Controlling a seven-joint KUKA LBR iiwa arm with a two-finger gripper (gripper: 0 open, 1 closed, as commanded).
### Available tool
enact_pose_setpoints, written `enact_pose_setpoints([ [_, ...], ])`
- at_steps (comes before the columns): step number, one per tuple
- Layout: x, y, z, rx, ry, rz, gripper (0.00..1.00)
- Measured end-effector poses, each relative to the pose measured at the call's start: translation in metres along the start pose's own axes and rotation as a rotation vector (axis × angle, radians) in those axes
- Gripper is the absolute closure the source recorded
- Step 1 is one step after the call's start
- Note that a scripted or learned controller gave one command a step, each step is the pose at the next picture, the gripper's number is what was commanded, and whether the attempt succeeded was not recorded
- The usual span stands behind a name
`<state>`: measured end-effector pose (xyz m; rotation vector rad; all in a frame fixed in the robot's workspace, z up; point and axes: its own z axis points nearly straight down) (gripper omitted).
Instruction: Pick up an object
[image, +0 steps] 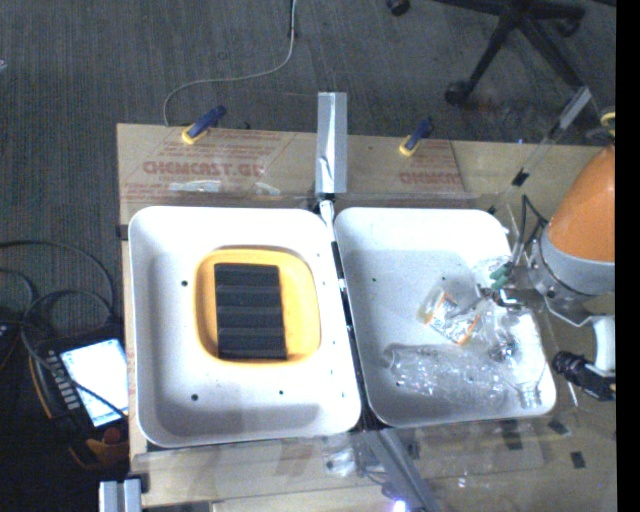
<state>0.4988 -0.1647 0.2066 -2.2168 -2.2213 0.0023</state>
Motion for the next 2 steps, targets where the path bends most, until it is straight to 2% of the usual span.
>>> enact_pose_setpoints([
  [1, -0.0268, 0.0328, 0.0883, -0.001, -0.001, -0.1, 0.0],
  [2, -0.0254, 0.0333, 0.08, -0.001, 0.001, -0.102, 1.0],
])
